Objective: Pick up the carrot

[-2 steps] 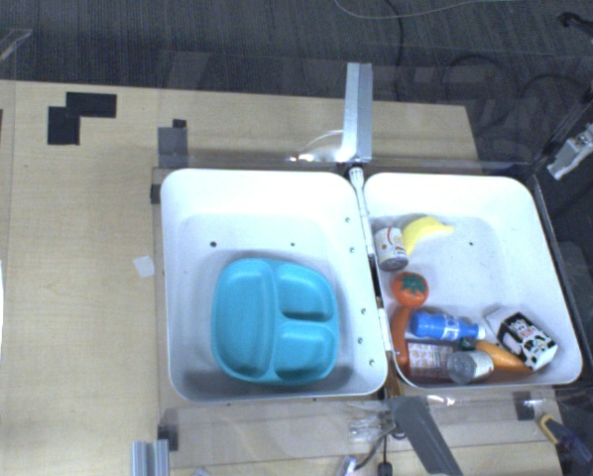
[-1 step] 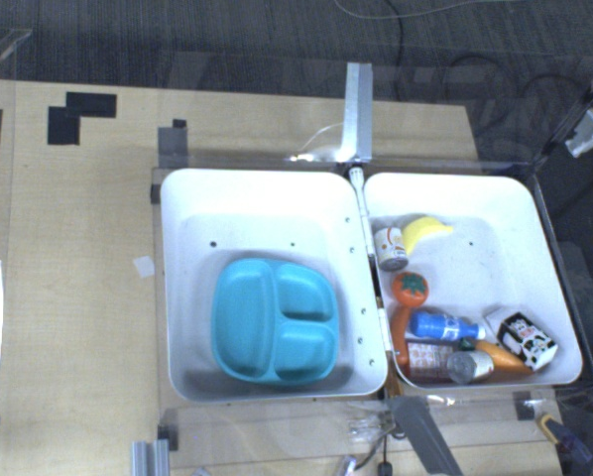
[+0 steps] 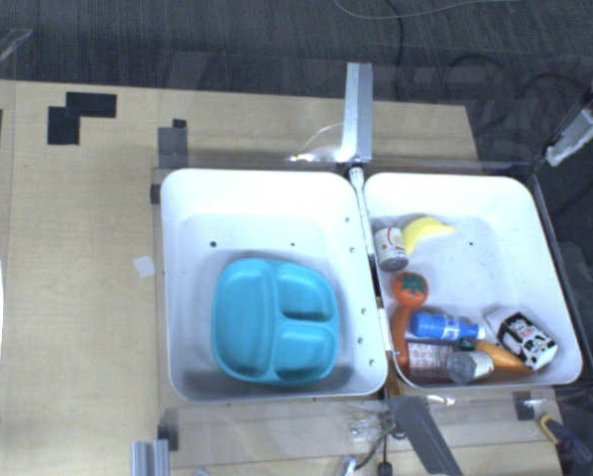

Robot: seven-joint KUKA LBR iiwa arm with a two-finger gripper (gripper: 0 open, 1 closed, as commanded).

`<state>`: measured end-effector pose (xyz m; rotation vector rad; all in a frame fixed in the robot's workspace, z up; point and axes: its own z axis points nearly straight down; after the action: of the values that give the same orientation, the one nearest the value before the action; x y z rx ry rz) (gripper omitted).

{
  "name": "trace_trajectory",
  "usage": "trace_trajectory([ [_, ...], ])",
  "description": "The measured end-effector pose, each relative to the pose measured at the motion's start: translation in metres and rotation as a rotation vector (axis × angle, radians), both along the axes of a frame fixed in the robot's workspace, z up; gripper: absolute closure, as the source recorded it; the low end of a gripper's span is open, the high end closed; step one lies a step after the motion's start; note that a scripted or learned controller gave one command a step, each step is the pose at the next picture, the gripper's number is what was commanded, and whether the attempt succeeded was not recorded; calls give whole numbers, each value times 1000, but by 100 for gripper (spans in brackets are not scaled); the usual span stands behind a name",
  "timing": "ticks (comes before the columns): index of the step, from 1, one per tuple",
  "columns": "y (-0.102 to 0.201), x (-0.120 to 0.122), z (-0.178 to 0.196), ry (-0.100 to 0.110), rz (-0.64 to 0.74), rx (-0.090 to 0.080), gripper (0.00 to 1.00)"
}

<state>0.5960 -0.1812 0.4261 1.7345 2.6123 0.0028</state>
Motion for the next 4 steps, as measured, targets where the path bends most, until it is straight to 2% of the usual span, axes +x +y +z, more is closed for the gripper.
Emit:
trace_trajectory([
  [1, 1, 1, 11, -5, 6, -2, 100],
  [2, -22, -13, 8, 3, 149, -1, 100],
  [3, -16, -29, -152, 2, 541, -2, 100],
  [4, -24, -74, -8, -2, 668, -7, 100],
])
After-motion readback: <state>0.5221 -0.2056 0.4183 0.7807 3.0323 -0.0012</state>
